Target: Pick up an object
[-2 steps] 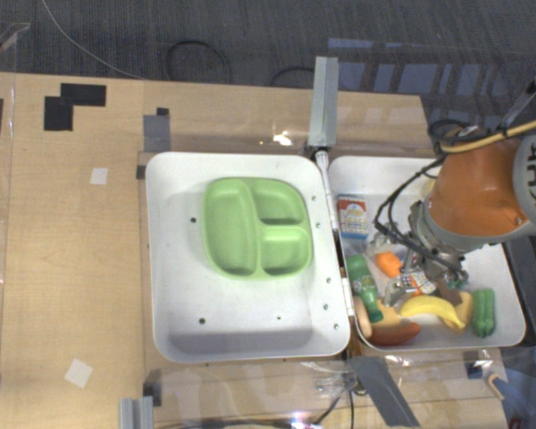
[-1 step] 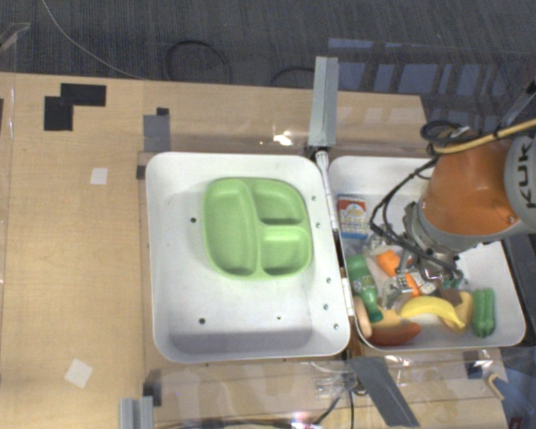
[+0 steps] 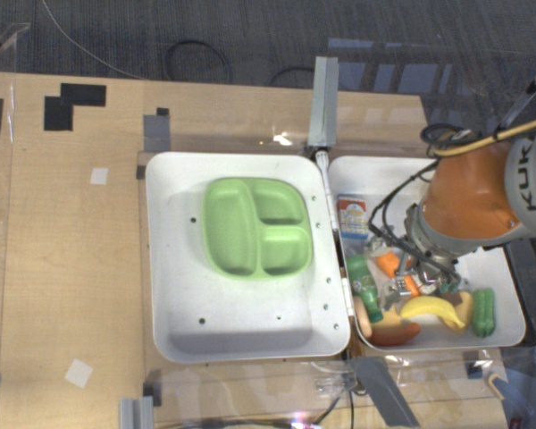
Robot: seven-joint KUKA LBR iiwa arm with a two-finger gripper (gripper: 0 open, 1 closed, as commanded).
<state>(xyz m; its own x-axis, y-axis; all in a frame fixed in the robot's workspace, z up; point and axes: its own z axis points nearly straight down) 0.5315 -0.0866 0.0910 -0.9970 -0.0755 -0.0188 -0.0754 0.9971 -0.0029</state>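
Crowding the right bin's (image 3: 515, 322) front edge lie a banana (image 3: 433, 310), green pepper (image 3: 483, 312) and bottle (image 3: 361, 278); the gripper (image 3: 417, 277) hovers low among them, likely seeking one. Its state I cannot tell. Beyond, a green tray (image 3: 255, 227).

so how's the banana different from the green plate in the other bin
The banana is yellow, small and curved; the green plate is pale green, much larger, squarish with rounded corners and divided into compartments. The banana lies crowded among other items in the right bin, right beside the gripper; the plate sits alone in the left bin, far from the arm. Both rest inside shallow white bins.
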